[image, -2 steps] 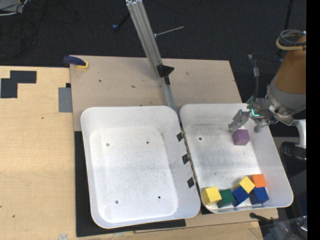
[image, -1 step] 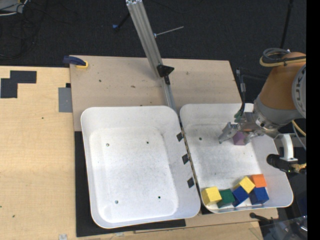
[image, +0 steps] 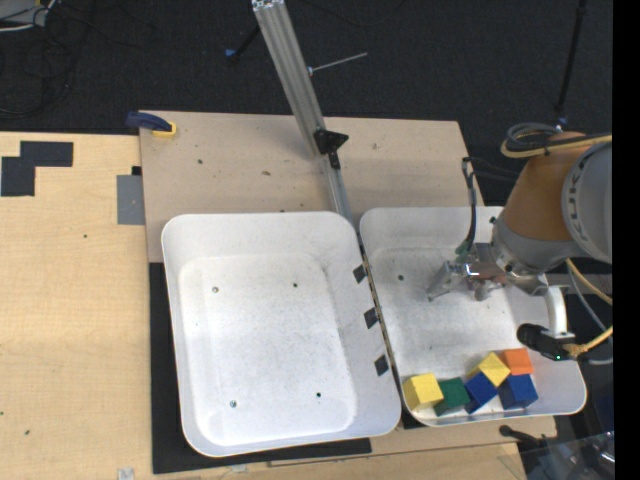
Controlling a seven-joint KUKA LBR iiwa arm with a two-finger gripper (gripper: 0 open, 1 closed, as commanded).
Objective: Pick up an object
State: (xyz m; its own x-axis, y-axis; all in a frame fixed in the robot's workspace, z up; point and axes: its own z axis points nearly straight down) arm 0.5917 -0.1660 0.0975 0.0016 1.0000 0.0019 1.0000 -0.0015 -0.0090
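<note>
Arm (image: 560,203): it reached in from the right, its grey and orange body above the right bin's far right side.
Jaws: the gripper (image: 440,288) hung low over the middle of the right bin (image: 420,238); the metal fingers (image: 436,287) pointed left, nothing showed between them, and I could not tell whether the jaws stood apart or together.
Objects: six small blocks lay clustered in the right bin's near corner, well apart from the gripper.
Block order: a yellow block (image: 423,389) was leftmost, a green block (image: 451,396) just beside it, then a blue block (image: 480,392), a second yellow block (image: 493,369), an orange block (image: 518,360) and another blue block (image: 518,392) at the right.
Left bin (image: 190,238): it sat on the desk (image: 240,163), touching the right bin along a clipped seam.
Behind: a slanted metal rail (image: 295,73) rose from the desk.
</note>
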